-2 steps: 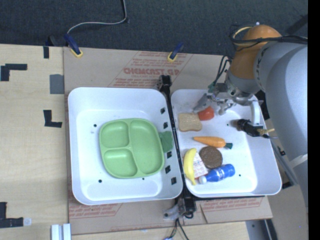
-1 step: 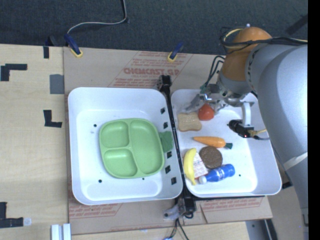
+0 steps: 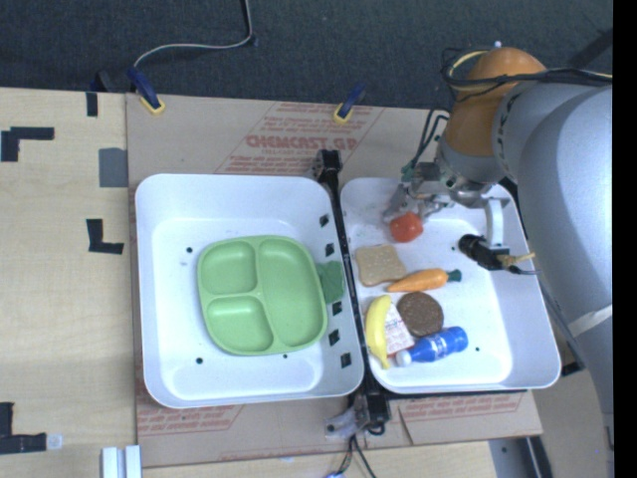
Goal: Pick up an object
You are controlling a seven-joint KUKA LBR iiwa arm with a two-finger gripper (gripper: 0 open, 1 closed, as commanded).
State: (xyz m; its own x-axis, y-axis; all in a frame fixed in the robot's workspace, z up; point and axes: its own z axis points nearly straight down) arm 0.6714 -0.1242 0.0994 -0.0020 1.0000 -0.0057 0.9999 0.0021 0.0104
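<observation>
Dark floor [image 3: 348, 28], cardboard [image 3: 249, 139], tool [image 3: 416, 205] over right bin [image 3: 510, 312]

Green divided tray [image 3: 261, 295] lies in left bin [image 3: 169, 207]; cardboard [image 3: 289, 137] beneath.

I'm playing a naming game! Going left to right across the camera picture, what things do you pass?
First the green plate → banana → round brown cookie. The rest overlap these sideways, so I skip them.
</observation>
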